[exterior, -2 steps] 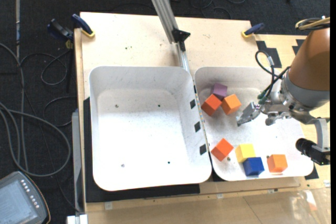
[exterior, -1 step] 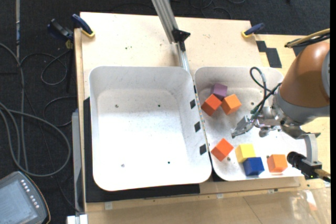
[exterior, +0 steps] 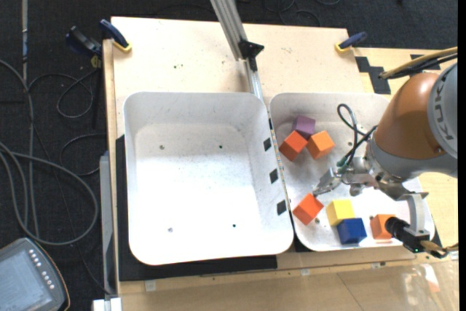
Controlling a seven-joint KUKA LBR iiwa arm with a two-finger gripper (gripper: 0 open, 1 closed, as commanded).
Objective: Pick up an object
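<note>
Arm (exterior: 411,129) came in from the worktop's right edge, wrist bent down over the right bin (exterior: 287,104). Pincer (exterior: 331,182) sat low mid-bin, fingers slightly apart, nothing between them. Orange cube (exterior: 308,208) lay just beside its tip, toward the front edge. Yellow cube (exterior: 339,211) and blue cube (exterior: 352,230) sat touching near the bin's front wall.
</note>
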